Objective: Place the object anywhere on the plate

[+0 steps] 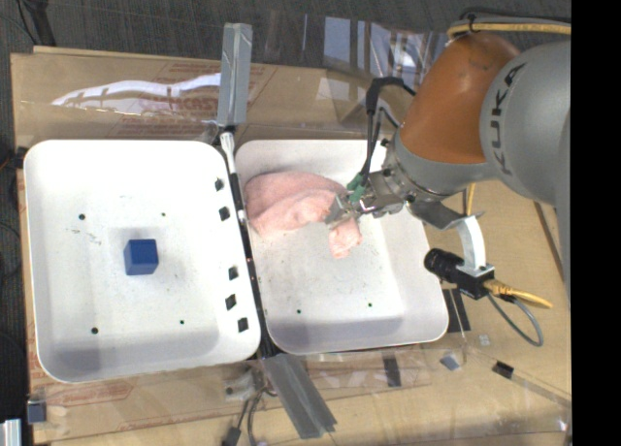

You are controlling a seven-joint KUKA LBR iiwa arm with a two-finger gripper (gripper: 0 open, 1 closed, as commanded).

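A small blue cube (pixel 142 256) sits on the floor of the left bin (pixel 116 182), a little left of its middle and apart from every wall. The right bin (pixel 330 308) adjoins it, with small black clips (pixel 233 274) along the shared edge. Brown cardboard (pixel 126 95) lies beneath both bins.

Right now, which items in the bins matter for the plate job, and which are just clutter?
Job, likely:
- large pink lump in the right bin; may be the plate, shape unclear
- small pink piece at the tip of the arm, just right of the lump

Lying about:
- blue cube, alone in the left bin, far from the arm
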